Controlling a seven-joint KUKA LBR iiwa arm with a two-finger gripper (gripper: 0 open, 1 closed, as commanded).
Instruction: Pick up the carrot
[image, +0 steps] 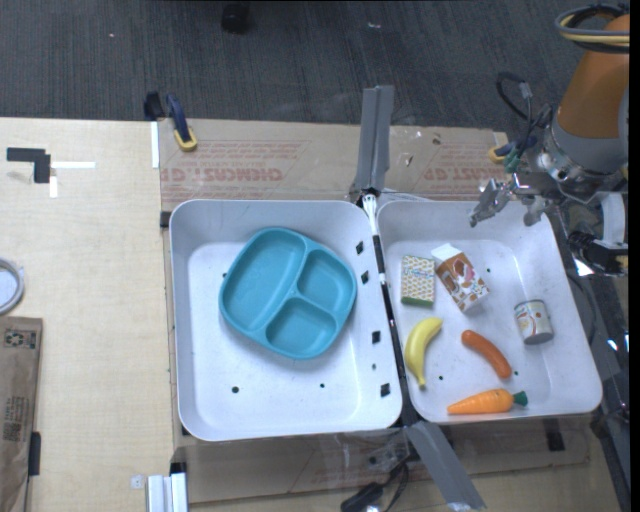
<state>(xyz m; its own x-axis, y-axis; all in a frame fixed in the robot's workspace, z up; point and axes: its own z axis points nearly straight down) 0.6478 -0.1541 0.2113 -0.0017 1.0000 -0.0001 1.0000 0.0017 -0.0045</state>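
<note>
Nearest, the carrot (485, 402) lies by the right bin's (585, 395) front rim, sausage (486, 353) just behind; the claw (508, 198), seemingly open, could snag either rim or sausage

A blue divided plate (289, 292) is seen in the left bin (190, 330). A banana (421, 348), sausage (486, 353), can (534, 322) and two cartons are laid in the right bin (570, 300).

Orange carrot (484, 402) w/ green top, yellow banana (421, 347), blue divided plate (288, 292), white bins (190, 330), orange-red sausage (486, 353).
</note>
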